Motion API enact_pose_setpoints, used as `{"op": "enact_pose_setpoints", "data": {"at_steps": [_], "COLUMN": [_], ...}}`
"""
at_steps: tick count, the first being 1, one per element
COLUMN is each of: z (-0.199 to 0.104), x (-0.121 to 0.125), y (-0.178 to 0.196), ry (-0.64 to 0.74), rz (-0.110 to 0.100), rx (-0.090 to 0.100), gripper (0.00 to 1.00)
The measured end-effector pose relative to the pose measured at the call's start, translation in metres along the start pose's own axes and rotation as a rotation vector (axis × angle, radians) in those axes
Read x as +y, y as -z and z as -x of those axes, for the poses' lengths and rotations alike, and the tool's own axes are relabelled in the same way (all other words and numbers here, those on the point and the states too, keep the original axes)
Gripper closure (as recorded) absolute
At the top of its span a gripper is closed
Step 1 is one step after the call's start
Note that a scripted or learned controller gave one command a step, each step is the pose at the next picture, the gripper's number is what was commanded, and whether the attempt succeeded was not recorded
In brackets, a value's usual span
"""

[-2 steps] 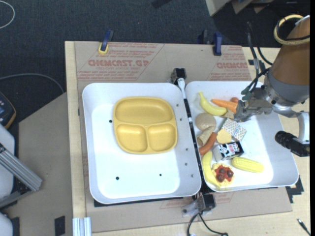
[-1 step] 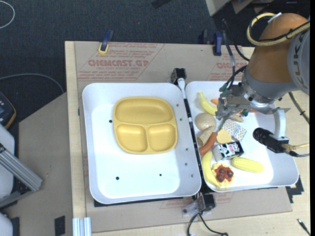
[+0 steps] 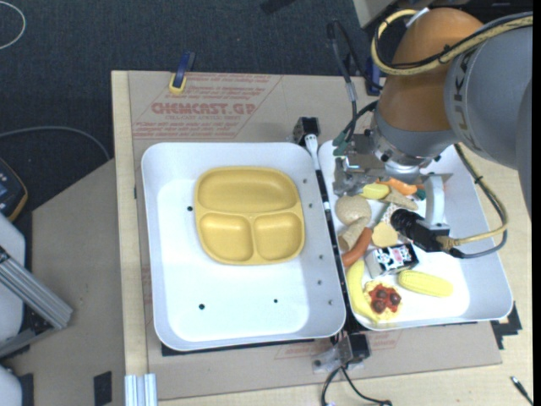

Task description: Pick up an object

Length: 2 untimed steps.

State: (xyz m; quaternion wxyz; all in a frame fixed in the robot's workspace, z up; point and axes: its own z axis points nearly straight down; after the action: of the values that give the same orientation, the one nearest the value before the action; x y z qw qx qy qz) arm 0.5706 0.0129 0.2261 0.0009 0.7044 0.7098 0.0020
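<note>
Item: gripper (image 3: 369, 178), lowered into the right bin (image 3: 486, 290) over the toy food pile (image 3: 380, 235). Jaws' state: could not tell. Step: reaching. Next: closing on one piece.

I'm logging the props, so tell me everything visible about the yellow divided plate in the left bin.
The yellow divided plate looks like matte moulded plastic, a rounded rectangle with three compartments: one wide one on the far side, two smaller ones on the near side. It lies flat and right way up on the floor of the left bin, in the bin's far half, nearer its right wall. Nothing lies in it, and nothing else touches it.
</note>
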Motion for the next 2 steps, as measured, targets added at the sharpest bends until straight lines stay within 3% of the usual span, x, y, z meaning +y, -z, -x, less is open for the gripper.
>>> {"op": "enact_pose_setpoints", "data": {"at_steps": [1,2], "z": [-0.051,-0.073], "x": [0.014,0.023], "y": [0.009,-0.011], "ry": [-0.002,-0.005], "rz": [0.000,-0.004], "rx": [0.000,-0.002], "gripper": [1.00,1.00]}}
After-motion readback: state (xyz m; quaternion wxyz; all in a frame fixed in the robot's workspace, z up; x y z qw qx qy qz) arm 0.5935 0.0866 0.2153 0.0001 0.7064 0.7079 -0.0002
